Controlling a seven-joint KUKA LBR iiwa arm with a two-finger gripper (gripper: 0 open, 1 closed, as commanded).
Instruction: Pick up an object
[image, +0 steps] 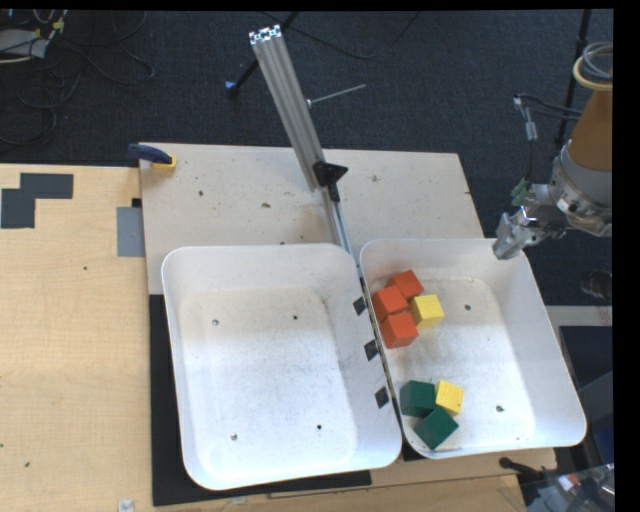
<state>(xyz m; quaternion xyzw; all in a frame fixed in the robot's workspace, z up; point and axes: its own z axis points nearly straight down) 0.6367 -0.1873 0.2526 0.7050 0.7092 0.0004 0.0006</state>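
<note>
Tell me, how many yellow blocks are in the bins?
2, both in the right bin: one yellow block beside the orange blocks, the other yellow block beside the green blocks.

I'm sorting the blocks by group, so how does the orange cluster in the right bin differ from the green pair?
The orange blocks lie toward the far end of the right bin, against the divider wall; the green blocks lie toward its near end. The orange group is three blocks, the green group two. One green block sits turned cornerwise at the bin's near edge. Each group has a yellow block touching it on the right.
</note>
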